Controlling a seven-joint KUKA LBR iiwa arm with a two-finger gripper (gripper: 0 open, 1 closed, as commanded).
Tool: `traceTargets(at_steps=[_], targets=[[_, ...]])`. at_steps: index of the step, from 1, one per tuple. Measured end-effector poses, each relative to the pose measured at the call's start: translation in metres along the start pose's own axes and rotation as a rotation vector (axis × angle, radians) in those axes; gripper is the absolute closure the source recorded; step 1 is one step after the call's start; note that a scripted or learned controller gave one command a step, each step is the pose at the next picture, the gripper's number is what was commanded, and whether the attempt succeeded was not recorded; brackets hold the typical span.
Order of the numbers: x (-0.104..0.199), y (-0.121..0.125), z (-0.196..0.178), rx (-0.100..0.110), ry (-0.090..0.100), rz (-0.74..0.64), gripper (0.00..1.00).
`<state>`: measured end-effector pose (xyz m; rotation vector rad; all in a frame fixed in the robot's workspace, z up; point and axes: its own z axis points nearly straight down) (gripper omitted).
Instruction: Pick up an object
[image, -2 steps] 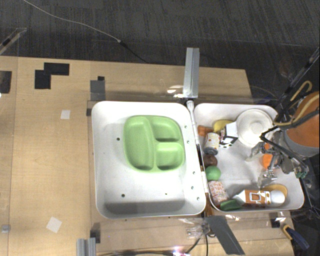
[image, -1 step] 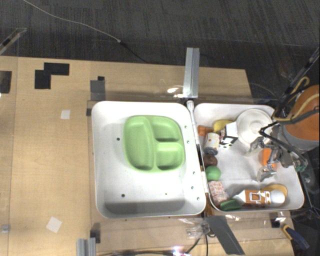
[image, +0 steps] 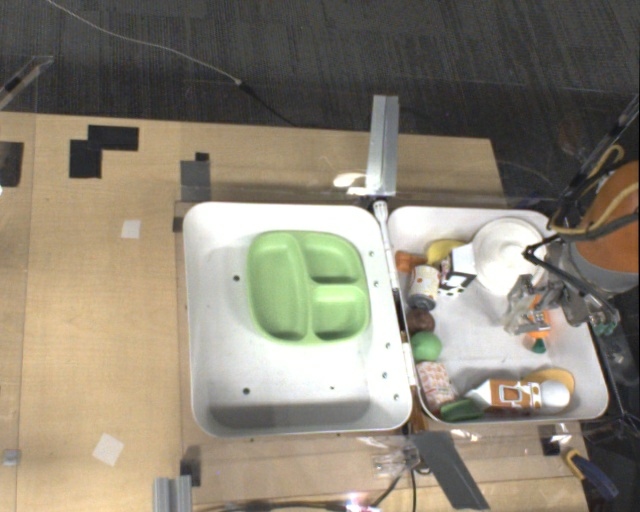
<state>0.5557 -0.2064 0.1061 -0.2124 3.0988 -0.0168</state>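
The counter carries two white bins; the left bin holds a green divided tray, well apart from the fingers. The right bin is crowded. The arm reaches low into it, the fingers beside a white bowl and just above a small orange-and-green object. Whether they are released or clenched cannot be told. The step looks like the descent; next, closing squarely on that object.

Robotics lab: wood bench w/ two white bins.
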Motion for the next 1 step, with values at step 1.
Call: traceTargets(at_steps=[1], targets=[[-0.0156,-0.0015,-0.0633,-0.012,0.021,-0.251,1.0]])
